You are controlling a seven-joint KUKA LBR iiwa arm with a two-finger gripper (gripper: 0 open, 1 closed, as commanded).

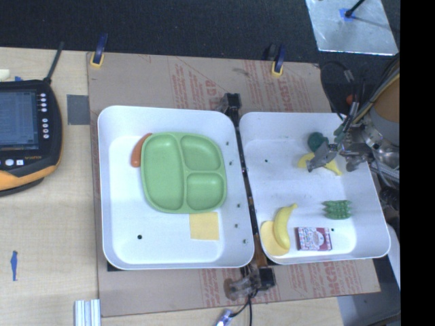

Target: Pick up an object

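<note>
In the right bin point(363, 250), my gripper point(324, 157) hangs at the far side, right over a small yellow piece point(333, 169) that shows on either side of it. It partly hides that piece. A dark teal object point(315, 140) lies just beyond the gripper, to its upper left. Nearer the front lie a leafy green toy point(337, 209), a banana point(283, 221) resting on a yellow round piece point(270, 242), and a small red and white packet point(313, 238).
The left bin point(115, 243) holds a green divided plate point(183, 172), an orange piece point(137, 150) tucked at the plate's left edge, and a flat yellow square point(204, 226). A tablet controller point(24, 134) lies on the bench at far left. Cables run along the right side.
</note>
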